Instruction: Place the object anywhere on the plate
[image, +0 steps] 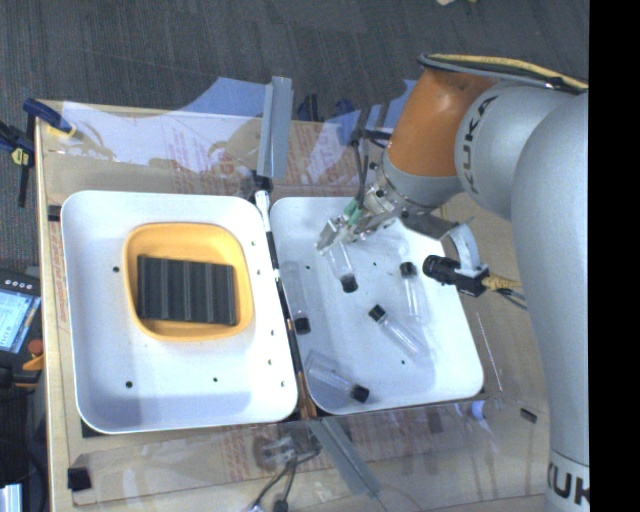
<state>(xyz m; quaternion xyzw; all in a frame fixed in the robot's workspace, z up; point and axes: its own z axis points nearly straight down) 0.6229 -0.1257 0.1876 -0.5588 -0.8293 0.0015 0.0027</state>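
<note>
I see the gripper (345, 232) low over the upper part of the right bin (455, 375), but I cannot tell its state from this angle. Several clear tubes with black caps lie scattered in that bin: one tube (343, 268) just below the gripper, another (412, 290) to its right, one (336, 380) near the bottom edge. The yellow plate (185, 240) with its dark ribbed centre sits in the left bin (90, 390)
</note>
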